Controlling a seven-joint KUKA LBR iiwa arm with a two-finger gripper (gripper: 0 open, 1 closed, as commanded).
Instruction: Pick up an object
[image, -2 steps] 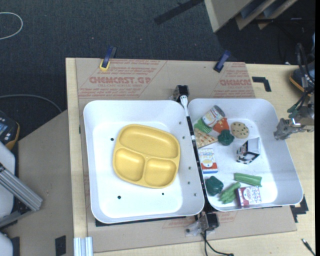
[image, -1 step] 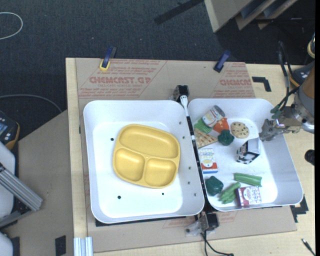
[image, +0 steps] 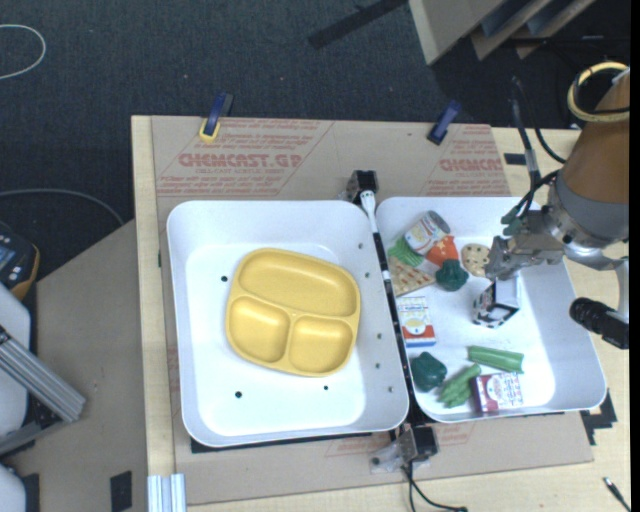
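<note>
left bin (image: 200, 300): holds yellow divided tray (image: 292, 310), flat, centre
right bin (image: 570, 350): small items clustered on its left half and near edge
arm (image: 600, 170): enters from right, orange band up top, wrist angled down-left over right bin
gripper (image: 492, 312): low in bin middle, fingers' spread unclear, cannot tell
small items: can (image: 427, 232), red-white carton (image: 416, 322), green pieces (image: 494, 357), dark red box (image: 498, 392)

Red print reading "CHEMCAST G.P" runs across the brown paper covering the surface (image: 300, 150) behind the left bin, and the same red lettering repeats, partly cut off, behind the right bin. The labels on the small packages in the right bin are too small to read.
</note>
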